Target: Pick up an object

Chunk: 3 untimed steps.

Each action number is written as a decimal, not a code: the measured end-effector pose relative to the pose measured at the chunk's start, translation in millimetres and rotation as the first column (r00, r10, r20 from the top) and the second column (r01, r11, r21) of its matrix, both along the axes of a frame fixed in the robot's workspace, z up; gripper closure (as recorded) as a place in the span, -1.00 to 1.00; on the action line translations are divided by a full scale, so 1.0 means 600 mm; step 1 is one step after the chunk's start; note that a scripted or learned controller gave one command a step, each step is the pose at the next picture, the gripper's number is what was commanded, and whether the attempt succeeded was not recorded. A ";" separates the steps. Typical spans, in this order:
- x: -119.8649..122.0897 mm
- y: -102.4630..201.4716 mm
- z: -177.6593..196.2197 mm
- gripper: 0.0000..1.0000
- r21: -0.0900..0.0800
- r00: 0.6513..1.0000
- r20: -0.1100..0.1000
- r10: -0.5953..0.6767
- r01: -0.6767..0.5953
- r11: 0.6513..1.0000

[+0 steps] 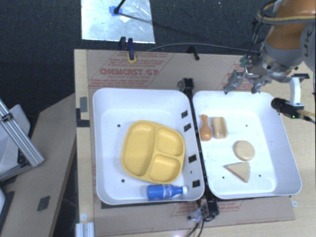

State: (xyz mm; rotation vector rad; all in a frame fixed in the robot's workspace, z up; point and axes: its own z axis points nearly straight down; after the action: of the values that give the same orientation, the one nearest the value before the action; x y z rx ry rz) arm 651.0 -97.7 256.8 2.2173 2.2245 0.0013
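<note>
The arm [289, 21], grey with its orange band, is reaching in from the right and hanging above the far edge of the right bin [284, 147]. The pincer [244, 84] is sitting over that far rim, its two fingers [232, 83] spread apart and released, with nothing lying between them. It is touching none of the objects. Inside the right bin, four items are resting on the white floor. An orange, pear-like piece [205, 127] is lying near the bin's left wall, and a tan bread-roll-like block [219, 127] is lying just beside it, to its right. A round tan disc [244, 150] is sitting nearer the middle, and a tan wedge [239, 171] is lying just in front of the disc, toward the near rim. All four are lying well apart from the pincer. The left bin [106, 132] is carrying a yellow divided plate [153, 149] with three compartments, lying flat around the centre. A blue bottle [165, 191] with a white cap is lying on its side along the near wall of that bin, just in front of the plate. Both bins are sitting side by side on a brown cardboard sheet [138, 65] covering the counter [54, 152]. A shiny silver sheet [117, 14] is lying beyond the cardboard on the dark floor.
</note>
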 end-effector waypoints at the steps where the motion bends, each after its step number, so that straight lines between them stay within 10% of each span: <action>1: -0.002 -0.004 -0.070 -1.00 0.000 1.000 -0.002 -0.002 0.002 1.000; 3: -0.014 0.001 -0.226 -1.00 0.000 1.000 -0.004 -0.002 0.002 1.000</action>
State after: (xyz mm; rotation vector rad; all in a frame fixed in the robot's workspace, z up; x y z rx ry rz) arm 642.7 -97.3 121.5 2.2212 2.2248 -0.0031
